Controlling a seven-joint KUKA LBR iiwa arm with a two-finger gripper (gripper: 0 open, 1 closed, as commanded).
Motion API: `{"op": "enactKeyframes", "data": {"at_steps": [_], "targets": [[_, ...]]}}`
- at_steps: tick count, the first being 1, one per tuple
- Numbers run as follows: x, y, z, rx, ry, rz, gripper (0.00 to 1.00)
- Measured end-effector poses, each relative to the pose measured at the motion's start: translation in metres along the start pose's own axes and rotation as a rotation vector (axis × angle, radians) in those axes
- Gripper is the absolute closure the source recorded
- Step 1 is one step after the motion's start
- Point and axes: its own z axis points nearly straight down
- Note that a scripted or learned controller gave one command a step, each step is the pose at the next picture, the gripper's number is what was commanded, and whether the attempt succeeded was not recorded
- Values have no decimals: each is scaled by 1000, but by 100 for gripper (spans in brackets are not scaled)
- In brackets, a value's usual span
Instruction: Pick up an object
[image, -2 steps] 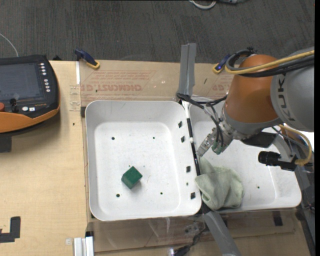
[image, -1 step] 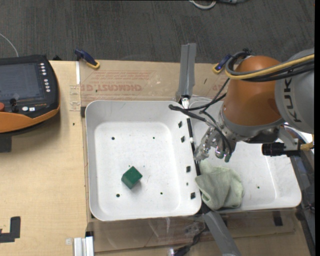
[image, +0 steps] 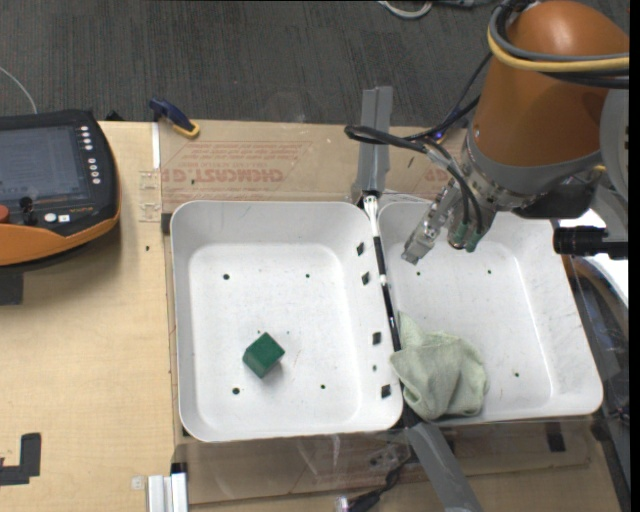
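the green block (image: 264, 355) lies in the left bin (image: 200, 225), toward that bin's near edge and a little left of its middle, resting flat on the white floor and turned at a slant to the bin walls. nothing touches it. it looks like the cleanest thing to go for: small, firm-looking and well apart from every wall. a good pick, as i judge it, would bring the claw straight down over the block with the fingers turned to meet two opposite faces, since a corner-on squeeze could twist it away.

the gripper (image: 440, 235) hangs well to the right of the block and farther back, over the back-left part of the right bin (image: 540, 400). its two fingers stand slightly apart with nothing between them, so it is open and empty.

right of the block, across the divider (image: 380, 290) where the two bins meet, a pale green cloth (image: 440, 375) is bunched in the near-left corner of the right bin. it is the nearer target but soft and likely harder to pinch. the divider's raised rims lie across any path from gripper to block, so the claw should travel high.

far left of the block, off the bins, a teach pendant (image: 50, 185) sits on the bench (image: 80, 350).
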Motion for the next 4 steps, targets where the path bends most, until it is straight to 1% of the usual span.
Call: {"op": "enactKeyframes", "data": {"at_steps": [1,2,3,4], "targets": [[9,-43,75,1,2,-140,100],[17,-76,134,2,4,134,100],[18,-37,134,2,2,336,100],[-21,10,99,3,2,377,100]]}}
